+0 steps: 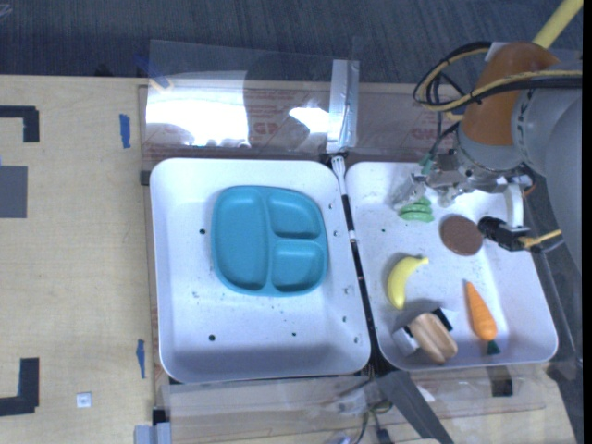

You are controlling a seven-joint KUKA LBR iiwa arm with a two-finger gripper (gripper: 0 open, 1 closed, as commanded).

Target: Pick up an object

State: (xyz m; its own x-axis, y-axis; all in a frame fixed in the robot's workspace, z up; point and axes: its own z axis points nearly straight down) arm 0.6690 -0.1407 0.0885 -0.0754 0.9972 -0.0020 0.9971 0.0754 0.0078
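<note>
At the near edge of the right bin [541, 340] a tan wooden block [432, 335] lies beside a small black-and-white piece, and just to its right an orange carrot [480, 312] points away from the camera, green tip nearest. A little farther in, a yellow banana [401, 278] lies near the bin's left wall. Beyond it a brown disc [461, 235] rests toward the right side, and a green leafy item [416, 212] lies near the far left corner. The left bin [180, 322] carries a blue divided plate [270, 240] at its middle. At the far end of the right bin the gripper [418, 188] sits low, right above the green item; whether its fingers are spread or pinched cannot be told. The grey arm [546, 128] with its orange band [499, 95] enters from the right, over the bin's far corner
</note>
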